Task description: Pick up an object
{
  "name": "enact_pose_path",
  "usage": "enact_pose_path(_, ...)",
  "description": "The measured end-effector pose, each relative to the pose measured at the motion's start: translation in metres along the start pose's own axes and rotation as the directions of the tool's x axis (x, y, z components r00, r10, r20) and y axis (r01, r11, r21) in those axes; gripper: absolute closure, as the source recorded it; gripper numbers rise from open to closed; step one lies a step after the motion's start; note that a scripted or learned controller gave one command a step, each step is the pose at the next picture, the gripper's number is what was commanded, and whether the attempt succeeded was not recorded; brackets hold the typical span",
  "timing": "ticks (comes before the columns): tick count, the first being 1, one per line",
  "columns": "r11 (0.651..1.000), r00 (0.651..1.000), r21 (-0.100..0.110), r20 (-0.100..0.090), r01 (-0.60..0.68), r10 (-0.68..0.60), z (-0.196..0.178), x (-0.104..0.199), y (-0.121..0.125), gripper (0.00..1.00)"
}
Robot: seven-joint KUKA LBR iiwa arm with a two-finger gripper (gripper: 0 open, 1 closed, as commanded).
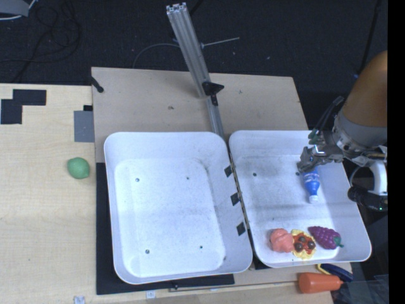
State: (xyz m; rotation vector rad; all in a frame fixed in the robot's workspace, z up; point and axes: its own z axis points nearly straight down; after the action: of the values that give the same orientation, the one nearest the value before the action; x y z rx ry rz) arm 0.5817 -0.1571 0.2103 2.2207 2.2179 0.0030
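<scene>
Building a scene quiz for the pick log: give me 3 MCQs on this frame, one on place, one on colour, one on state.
1. Where does the green ball lie?
A. in the left bin
B. on the bench left of both bins
C. in the right bin

2. What colour is the grape bunch?
A. purple
B. yellow
C. white

3. How does the blue-and-white bottle sit?
A. standing upright in the left bin
B. lying on the floor of the right bin, just below the gripper
C. balanced on the bin rim

Key: 1 B, it rests on the light wood outside the bins; 2 A, its colour is plain; 3 B, it lies lengthwise.
</scene>
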Motion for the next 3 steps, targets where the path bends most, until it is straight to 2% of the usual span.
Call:
enact_pose_path(1, 1.0, 1.0, 0.003, -0.001, 0.001, -0.001, -0.011, -0.001, 0.0, 1.0)
enact_pose_path(2, 1.0, 1.0, 0.005, -0.002, 0.005, -0.005, -0.004, 0.057, -0.005, 1.0)
enact_pose_path(3, 1.0, 1.0, 0.003, -0.002, 0.005, -0.005, -0.017, 0.111, -0.004, 1.0)
